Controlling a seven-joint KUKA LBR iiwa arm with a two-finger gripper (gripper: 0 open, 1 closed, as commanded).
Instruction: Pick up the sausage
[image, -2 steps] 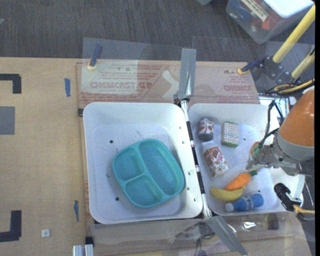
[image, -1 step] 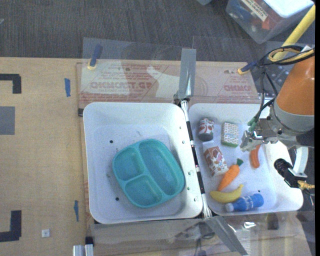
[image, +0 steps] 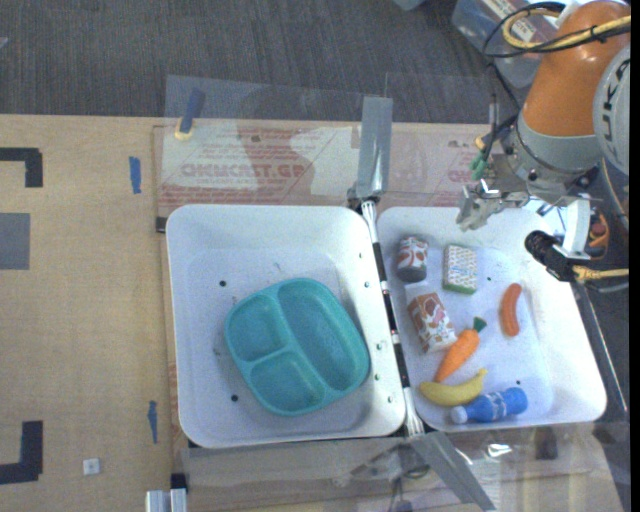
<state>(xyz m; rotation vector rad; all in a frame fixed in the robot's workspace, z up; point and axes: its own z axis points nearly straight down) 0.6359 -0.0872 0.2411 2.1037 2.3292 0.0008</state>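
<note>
From above, the table (image: 80, 300) carries two white bins side by side. The left bin (image: 200, 240) holds a teal divided plate (image: 296, 345). The right bin (image: 570, 385) holds the sausage (image: 511, 308), lying free on the floor towards the right wall, roughly upright in the view. Left of it sit a carrot (image: 460, 352), a banana (image: 453, 389), a blue bottle (image: 493, 406), a small can (image: 411, 258), a green-patterned box (image: 460, 269) and a red-patterned carton (image: 431, 320). The pincer (image: 478, 208) hangs over the bin's far rim, well apart from the sausage, gripping nothing; whether its fingers are spread or pressed together cannot be told.
</note>
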